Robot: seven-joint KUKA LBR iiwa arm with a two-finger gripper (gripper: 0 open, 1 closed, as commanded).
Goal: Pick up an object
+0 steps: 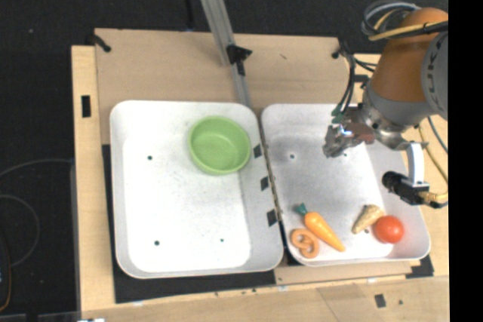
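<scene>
My gripper (pixel 335 144) hangs over the upper middle of the right bin (pixel 317 170), pointing down, with nothing visible between its fingers. Near that bin's front edge lie an orange carrot (pixel 323 229) with a green top, a small pretzel-shaped piece (pixel 305 242), a tan wedge (pixel 367 218) and a red tomato (pixel 389 229). All of them sit well below the gripper in the view. A green bowl (pixel 219 145) stands upright at the upper right of the left bin (pixel 143 185).
A grey metal pole (pixel 215 7) slants down from the top to the gap between the bins. The orange and grey arm (pixel 404 79) fills the upper right. A black fitting (pixel 404 187) juts over the right bin's right side.
</scene>
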